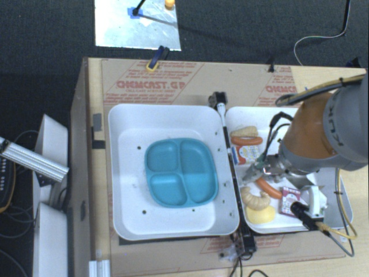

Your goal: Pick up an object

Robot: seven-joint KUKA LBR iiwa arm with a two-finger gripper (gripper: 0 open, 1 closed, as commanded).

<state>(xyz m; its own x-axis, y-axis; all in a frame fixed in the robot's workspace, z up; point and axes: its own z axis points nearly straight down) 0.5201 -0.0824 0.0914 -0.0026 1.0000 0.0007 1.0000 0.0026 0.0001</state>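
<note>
Arm enters from right of frame, tool (258, 171) low in the right bin (239, 117), just above the sausage (269, 187); can't tell its state. Croissant (253, 198) and yellow piece (260, 214) at lower centre-right. Blue divided plate (180, 172) in left bin (124, 154) on desk (173, 82)

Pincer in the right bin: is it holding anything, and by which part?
Cannot be told. The pincer sits low beside the sausage, but no item visibly sits between its tips.
</note>
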